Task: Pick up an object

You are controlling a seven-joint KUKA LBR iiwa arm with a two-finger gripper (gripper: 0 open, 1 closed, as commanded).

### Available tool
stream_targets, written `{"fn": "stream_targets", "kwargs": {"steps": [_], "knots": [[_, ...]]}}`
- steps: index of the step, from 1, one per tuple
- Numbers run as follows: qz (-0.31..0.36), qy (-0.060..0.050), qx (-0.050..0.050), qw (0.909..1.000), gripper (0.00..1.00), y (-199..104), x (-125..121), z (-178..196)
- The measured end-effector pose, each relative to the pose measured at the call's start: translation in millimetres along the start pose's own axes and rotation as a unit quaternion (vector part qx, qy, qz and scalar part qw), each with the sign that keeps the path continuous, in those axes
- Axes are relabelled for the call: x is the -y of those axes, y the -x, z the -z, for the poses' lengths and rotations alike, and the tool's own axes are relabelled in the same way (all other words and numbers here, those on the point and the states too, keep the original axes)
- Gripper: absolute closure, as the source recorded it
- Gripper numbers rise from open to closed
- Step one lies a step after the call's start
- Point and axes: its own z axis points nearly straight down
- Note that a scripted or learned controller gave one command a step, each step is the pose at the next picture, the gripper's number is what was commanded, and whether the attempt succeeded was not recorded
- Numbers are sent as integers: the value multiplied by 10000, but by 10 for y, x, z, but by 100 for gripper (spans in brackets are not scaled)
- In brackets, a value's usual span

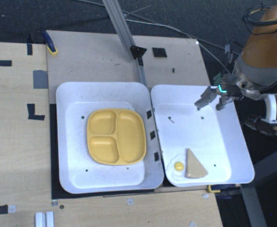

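Surface: here we go, looking down on a pale wooden surface (15, 141) with dark tape marks scattered along its left side, a lighter board under the bins, dark carpeted floor along the top.
Pole: a grey metal pole (121, 25) slants down from the top edge and ends at a black clamp just above the gap between the bins.
Cables: thin cables (176, 30) sweep across the floor toward the arm on the right.
Left bin: the left bin (72, 174) is white and shallow, and in its middle sits a yellow divided plate (116, 136) with three compartments, all bare.
Right bin: the right bin (233, 141) lies just beside the left one, rims nearly touching; its load sits down in the near-left corner.
Tan wedge: a tan wedge (194, 164), triangular, lying flat, point away from the camera.
Yellow ball: a small yellow ball (178, 166) just beside the wedge, on its left.
Arm: grey body with the orange band (263, 46), reaching in from the right.
End effector: the end effector (213, 102) hovers at the far right part of the right bin, two dark fingers (203, 100) spread wide apart, nothing between them, well apart from wedge and ball.
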Motion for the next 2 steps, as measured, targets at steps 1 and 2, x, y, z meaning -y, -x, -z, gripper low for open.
{"fn": "stream_targets", "kwargs": {"steps": [1, 2], "knots": [[2, 14, 2, 10000, 0, 0, -6, 11], [-12, -10, 6, 10000, 0, 101, 17, -517]]}}
